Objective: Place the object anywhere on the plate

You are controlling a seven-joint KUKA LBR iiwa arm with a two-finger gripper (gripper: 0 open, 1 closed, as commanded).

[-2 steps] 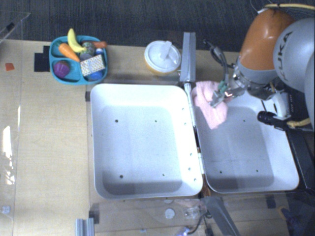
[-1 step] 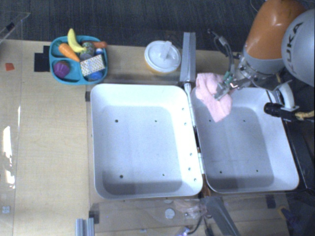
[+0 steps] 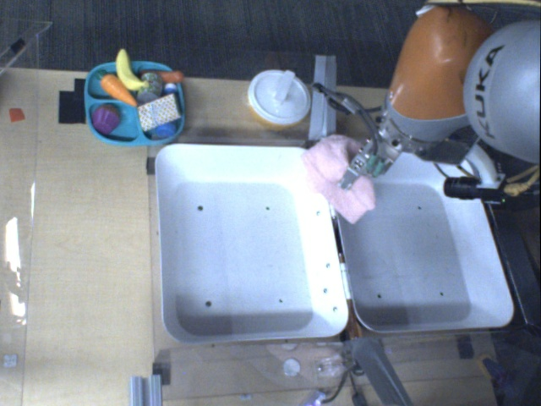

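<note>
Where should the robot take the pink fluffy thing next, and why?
Probably lift and carry it up-left toward the blue plate. The end effector seems to pinch the pink cloth, which hangs over the bins' shared edge, far from that plate.

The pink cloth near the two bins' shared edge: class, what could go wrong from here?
1. The pink cloth is limp and drapes over the rim between the left bin and right bin; it might snag there.
2. The pincer seems to pinch only one edge, so the cloth could slip free.
</note>
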